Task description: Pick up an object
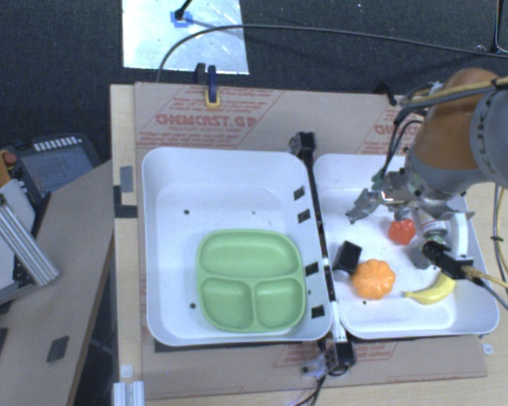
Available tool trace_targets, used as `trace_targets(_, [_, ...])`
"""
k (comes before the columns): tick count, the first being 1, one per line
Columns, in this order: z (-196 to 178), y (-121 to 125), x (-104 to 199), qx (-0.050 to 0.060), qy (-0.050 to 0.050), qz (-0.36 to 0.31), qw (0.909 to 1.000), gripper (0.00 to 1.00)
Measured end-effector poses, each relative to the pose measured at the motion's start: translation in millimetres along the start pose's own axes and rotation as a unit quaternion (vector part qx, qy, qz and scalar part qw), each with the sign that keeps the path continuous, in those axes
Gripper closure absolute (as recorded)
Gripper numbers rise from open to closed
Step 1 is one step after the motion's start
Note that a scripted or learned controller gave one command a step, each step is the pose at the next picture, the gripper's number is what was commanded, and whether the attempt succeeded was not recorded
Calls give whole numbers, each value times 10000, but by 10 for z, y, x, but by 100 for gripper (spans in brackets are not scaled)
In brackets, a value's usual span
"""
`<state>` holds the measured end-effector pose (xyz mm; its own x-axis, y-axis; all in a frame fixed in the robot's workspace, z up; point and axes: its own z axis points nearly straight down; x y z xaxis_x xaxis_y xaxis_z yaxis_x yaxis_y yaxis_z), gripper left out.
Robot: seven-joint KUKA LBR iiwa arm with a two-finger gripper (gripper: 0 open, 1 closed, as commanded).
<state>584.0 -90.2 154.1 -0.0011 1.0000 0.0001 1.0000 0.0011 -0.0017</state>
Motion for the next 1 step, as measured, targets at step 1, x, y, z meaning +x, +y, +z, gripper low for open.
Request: trace_targets(1, [453, -25, 77, 5, 3, 3, 10000, 0])
